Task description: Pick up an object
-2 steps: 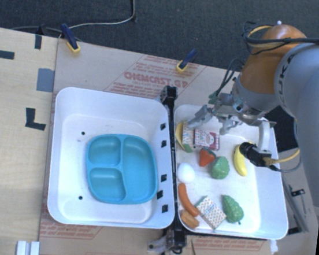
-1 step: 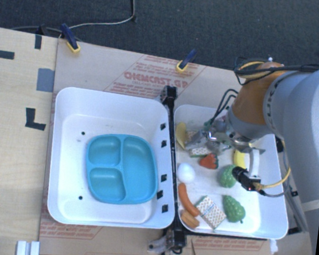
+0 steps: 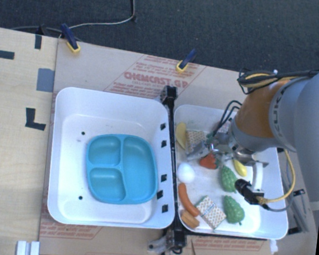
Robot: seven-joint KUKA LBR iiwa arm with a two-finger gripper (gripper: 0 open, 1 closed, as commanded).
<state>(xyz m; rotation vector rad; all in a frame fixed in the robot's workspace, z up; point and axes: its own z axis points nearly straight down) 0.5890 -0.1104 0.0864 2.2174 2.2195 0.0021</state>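
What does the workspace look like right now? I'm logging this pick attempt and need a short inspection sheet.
Surface: cardboard-covered bench, two white bins side by side.
Job's things: right bin holds small toy foods: white ball, orange sausage, green pieces, red piece.
Clutter: blue divided plate in left bin.
Grippers: gripper low over the right bin, near the red piece; grasp cannot be told.
Cables: yellow and black cables on the arm; white cable behind the bench.
Surroundings: dark floor, two yellow clamps.
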